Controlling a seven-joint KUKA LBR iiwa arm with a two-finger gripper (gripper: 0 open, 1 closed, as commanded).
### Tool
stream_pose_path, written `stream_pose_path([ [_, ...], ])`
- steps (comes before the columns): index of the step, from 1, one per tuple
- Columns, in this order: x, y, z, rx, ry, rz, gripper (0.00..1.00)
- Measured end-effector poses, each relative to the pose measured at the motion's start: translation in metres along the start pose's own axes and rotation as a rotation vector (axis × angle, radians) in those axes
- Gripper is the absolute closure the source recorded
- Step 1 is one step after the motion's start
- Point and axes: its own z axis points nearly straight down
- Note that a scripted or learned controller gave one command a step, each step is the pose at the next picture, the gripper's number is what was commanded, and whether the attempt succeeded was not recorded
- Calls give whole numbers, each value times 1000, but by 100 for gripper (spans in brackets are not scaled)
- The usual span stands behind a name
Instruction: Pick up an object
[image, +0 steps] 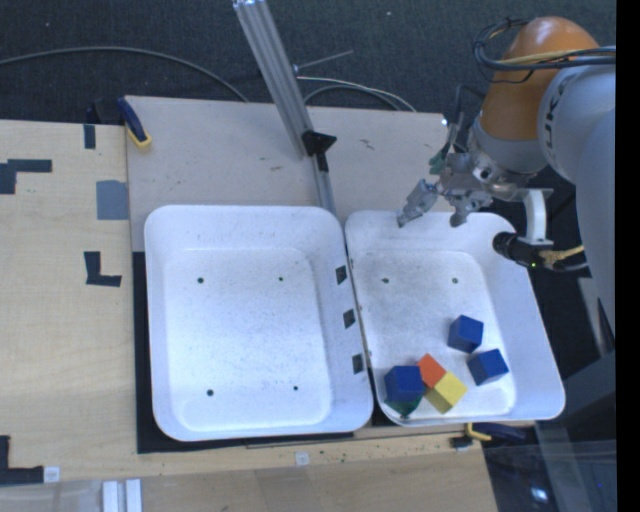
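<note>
At the near edge of the bench (60, 300), just beyond the right bin's rim, a small yellow-handled clamp (478, 434) lies on the wood. The right bin (520, 290) holds all the blocks, bunched in its near part. Nearest are a blue cube (404, 382) with something green (404, 406) tucked under its near side, and a yellow block (446, 391) just to the right. An orange block (431, 369) sits between those two, touching the yellow one. To the right of it lies a second blue cube (487, 366), and slightly farther a third blue cube (465, 332), apart from the cluster. The left bin (165, 300) lies alongside, touching the right bin along their shared rims, where three small dark tabs show.

Farther back, the gripper (436, 208) hangs above the far rim of the right bin, well apart from the blocks. Its two fingers are spread, with nothing between them. The grey arm with its orange band (535, 60) reaches in from the right. A metal rail (285, 90) slants across the far bench toward the bins' junction. At the far left corner lies a blue and yellow clamp (133, 121).
</note>
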Motion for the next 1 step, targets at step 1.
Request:
stream_pose_path([
  [1, -30, 16, -36, -6, -1, 2, 0],
])
